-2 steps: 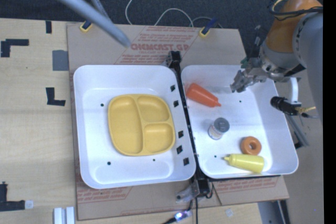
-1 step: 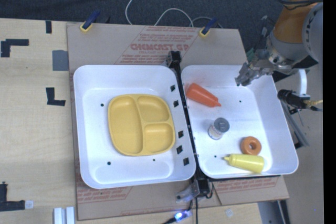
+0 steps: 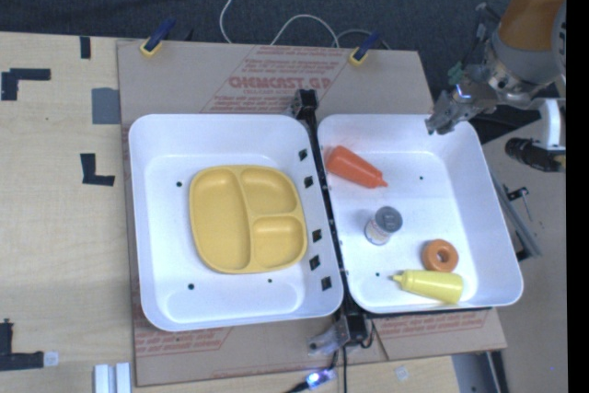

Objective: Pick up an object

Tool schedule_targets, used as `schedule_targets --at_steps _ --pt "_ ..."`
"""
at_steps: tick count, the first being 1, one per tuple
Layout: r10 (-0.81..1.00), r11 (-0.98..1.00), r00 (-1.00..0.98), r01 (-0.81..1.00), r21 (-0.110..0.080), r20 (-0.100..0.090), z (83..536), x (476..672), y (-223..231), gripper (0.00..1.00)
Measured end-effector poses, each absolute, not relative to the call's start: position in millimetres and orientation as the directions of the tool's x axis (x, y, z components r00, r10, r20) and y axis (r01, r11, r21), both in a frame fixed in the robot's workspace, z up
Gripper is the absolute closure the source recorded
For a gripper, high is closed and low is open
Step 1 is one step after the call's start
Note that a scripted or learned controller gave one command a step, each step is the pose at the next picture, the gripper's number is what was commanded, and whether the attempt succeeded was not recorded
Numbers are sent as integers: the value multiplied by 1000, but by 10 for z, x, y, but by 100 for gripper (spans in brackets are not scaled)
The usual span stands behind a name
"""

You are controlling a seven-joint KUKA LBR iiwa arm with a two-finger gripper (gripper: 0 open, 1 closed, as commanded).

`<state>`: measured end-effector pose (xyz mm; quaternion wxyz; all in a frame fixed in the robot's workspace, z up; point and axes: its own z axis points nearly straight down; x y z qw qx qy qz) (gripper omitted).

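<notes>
Red print on the brown cardboard sheet (image 3: 276, 83) under the bins reads roughly "CHEMCAST GP", just behind the left bin. The other red lines on it are too faint to read.

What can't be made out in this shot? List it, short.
- Gripper, camera view: small and dark at the right bin's upper right corner; finger state too small to tell.
- Arm: cut off by the right and top edges.
- Small can: label too small to read.
- Yellow bottle: its underside, hidden from this angle.
</notes>
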<state>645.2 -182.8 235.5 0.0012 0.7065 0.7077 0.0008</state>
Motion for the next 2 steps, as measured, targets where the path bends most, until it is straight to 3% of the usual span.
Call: schedule_targets --at_steps 2 --pt "1000 6 -6 1000 -1 2 2387 6430 -837 100"
